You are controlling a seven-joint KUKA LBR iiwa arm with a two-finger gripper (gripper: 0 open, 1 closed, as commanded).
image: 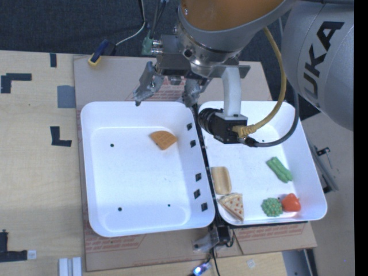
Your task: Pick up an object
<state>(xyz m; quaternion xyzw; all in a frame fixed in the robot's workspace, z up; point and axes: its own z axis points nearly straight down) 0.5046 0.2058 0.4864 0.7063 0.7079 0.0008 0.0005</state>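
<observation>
My gripper [167,93] hangs above the back edge of the left bin [98,171], open, with nothing between its fingers. One finger [146,88] points down to the left, the other finger [191,94] sits over the divider between the bins. An orange wedge-shaped piece [163,139] lies in the left bin, just in front of and below the gripper. In the right bin [305,177] lie a bread roll [221,180], a sandwich triangle [233,206], a green pod [279,169], a broccoli piece [271,206] and a red tomato-like piece [291,202].
The large grey and orange arm [230,10] fills the top of the view. A black camera unit [221,125] with a yellow cable [276,117] hangs over the back of the right bin. A brown cardboard sheet [109,73] lies beneath the bins.
</observation>
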